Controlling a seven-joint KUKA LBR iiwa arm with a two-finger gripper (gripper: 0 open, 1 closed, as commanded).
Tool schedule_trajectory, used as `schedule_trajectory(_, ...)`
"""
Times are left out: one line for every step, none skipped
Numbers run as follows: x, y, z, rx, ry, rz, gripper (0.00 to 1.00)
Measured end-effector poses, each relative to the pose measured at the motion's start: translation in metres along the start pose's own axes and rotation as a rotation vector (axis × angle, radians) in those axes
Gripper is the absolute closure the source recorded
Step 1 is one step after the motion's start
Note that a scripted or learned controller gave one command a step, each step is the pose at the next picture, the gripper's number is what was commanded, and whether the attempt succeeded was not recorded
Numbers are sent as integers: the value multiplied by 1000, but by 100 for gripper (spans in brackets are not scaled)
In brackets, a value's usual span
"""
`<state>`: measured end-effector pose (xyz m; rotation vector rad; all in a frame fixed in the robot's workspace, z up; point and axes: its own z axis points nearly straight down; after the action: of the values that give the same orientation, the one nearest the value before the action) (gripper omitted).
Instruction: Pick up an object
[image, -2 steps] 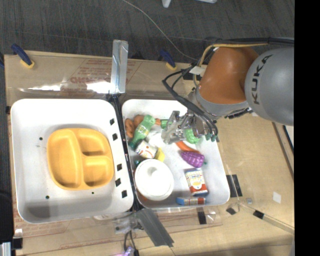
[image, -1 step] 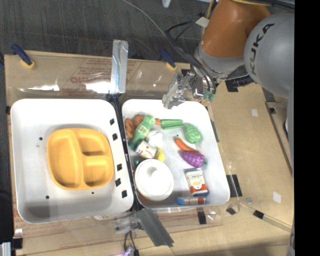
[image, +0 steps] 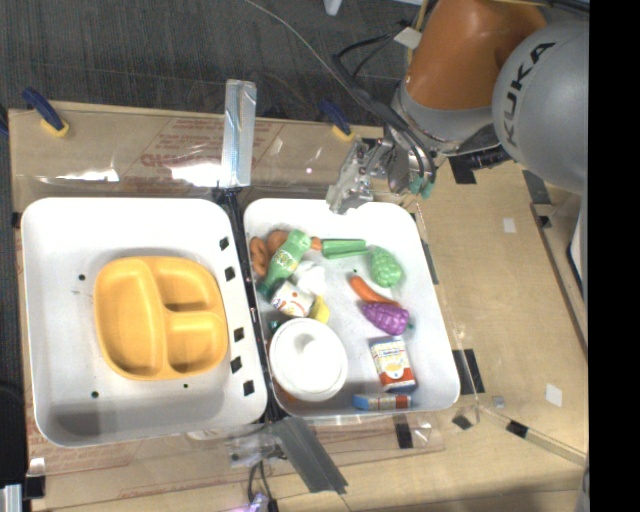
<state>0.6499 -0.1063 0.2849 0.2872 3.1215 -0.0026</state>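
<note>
Two white bins (image: 40, 300): one yellow tray (image: 160, 315), roughly nine toys; gripper (image: 345, 195) jaws' state unclear, above the rim.

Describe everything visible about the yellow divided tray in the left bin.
The yellow tray lies flat on the floor of the left white bin, roughly centred. It looks like smooth moulded plastic with rounded corners and a raised rim. Ridges split it into three compartments: one long one on its left side and two smaller ones on its right. It sits slightly rotated against the bin walls and touches the bin floor alone.
</note>
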Motion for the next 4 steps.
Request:
schedule_trajectory(-1, 1, -11, 1, -3, -4, 100)
schedule_trajectory(53, 17, 35, 0, 9, 117, 100)
schedule_trajectory(86, 76, 68, -1, 8, 143, 100)
schedule_trajectory(47, 52, 7, 0, 0, 71, 100)
